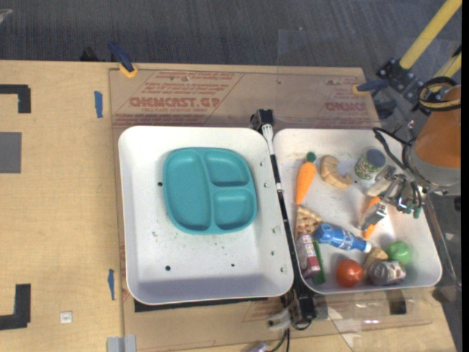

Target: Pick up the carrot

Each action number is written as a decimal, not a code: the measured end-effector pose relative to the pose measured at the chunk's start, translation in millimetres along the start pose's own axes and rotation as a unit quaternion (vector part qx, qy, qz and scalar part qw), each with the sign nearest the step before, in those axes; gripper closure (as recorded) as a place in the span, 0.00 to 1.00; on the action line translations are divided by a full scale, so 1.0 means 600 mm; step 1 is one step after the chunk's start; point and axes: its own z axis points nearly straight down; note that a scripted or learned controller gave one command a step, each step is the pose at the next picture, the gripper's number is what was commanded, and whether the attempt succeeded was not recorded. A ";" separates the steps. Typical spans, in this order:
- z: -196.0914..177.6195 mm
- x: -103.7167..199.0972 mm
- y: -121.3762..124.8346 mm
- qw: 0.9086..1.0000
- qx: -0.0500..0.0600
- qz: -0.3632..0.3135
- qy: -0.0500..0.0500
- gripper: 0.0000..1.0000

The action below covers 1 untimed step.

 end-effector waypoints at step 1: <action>-0.002 0.051 -0.005 0.999 0.000 -0.038 0.000 0.00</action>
